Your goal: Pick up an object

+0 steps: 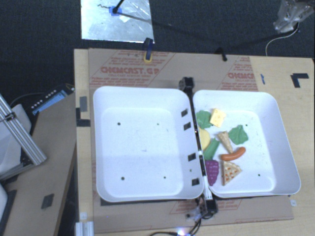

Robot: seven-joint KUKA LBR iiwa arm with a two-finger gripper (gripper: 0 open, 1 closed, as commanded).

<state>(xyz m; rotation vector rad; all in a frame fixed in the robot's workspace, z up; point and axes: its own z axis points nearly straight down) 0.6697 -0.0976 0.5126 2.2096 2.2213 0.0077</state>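
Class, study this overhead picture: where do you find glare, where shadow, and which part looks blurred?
Camera view: glare on the shiny foil sheet; the left bin is brightly lit along its lower half, with soft shadow under its far wall; the claw at top right is blurred and pale; the toy food stays fairly sharp.

One fixed camera up high, looking down at a slant on both bins (142,146), bench (197,65) mid-frame.
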